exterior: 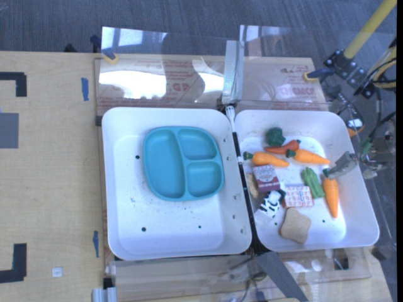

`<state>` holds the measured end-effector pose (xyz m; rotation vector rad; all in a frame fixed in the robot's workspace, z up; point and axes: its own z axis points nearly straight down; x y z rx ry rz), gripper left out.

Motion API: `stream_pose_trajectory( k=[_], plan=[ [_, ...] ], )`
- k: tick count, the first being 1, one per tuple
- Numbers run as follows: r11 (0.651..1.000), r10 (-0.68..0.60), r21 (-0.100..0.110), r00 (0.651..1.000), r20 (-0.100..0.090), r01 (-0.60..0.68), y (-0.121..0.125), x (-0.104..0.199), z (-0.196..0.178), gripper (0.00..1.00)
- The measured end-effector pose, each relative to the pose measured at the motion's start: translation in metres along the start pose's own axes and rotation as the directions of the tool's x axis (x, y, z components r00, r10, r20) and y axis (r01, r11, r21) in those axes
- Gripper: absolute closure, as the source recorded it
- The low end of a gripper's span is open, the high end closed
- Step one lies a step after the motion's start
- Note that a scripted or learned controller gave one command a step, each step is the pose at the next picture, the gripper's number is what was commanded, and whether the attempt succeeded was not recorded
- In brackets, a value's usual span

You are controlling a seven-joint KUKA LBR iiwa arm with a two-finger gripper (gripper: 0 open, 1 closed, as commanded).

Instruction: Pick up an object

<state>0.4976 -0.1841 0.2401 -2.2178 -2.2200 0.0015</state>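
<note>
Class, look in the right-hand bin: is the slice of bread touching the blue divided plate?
Apart. The camera view shows the bread slice in the right bin and the blue plate in the left bin, with both bins' rims between them.

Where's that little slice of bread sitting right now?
The bread slice lies in the right-hand white bin, near its front edge, just below the small red-and-white packet and right of the black-and-white toy.

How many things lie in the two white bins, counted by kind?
Carrots: 4
Broccoli: 1
Green vegetable: 1
Small boxes or cartons: 3
Bread slice: 1
Blue divided plate: 1, in the left bin
Total: 11, of which 10 lie in the right bin.
</note>
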Motion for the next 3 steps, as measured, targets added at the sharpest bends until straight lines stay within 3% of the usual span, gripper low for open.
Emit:
stream_pose_trajectory(
  k=[1,2,3],
  plan=[
    [0.999,-0.034,0.002,0.999,-0.011,0.034,0.032,-0.023,0.144,0.00],
    [1.000,-0.030,-0.005,1.000,-0.003,0.030,0.033,-0.026,0.131,1.00],
    [0.996,-0.087,-0.015,0.996,0.003,0.087,0.053,0.046,0.013,1.00]
  ],
)
